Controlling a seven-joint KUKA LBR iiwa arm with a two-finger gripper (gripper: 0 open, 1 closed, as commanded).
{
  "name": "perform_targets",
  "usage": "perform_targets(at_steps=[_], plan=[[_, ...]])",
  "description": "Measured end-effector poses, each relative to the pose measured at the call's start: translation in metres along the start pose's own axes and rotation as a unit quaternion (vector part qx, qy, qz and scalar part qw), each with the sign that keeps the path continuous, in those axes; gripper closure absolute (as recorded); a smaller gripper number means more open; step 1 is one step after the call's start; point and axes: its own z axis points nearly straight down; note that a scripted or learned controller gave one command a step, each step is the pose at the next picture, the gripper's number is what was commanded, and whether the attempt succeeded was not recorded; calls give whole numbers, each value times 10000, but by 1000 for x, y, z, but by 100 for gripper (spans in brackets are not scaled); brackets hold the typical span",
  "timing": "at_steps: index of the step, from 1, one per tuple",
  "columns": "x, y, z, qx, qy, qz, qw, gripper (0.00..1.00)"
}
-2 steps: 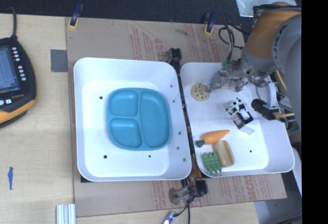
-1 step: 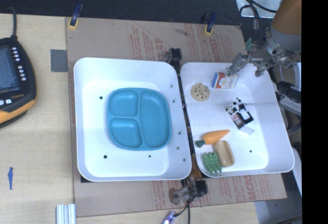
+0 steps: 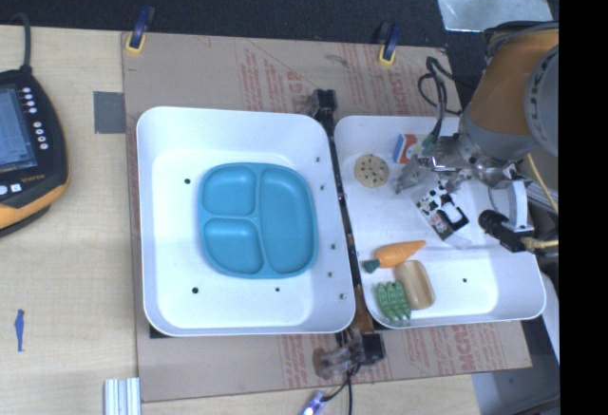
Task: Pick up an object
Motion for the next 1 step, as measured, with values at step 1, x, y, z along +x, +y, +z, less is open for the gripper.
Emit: perform_targets(at_steps=[1], plan=[[-20,49,16,-15,3,-7,10000,0]])
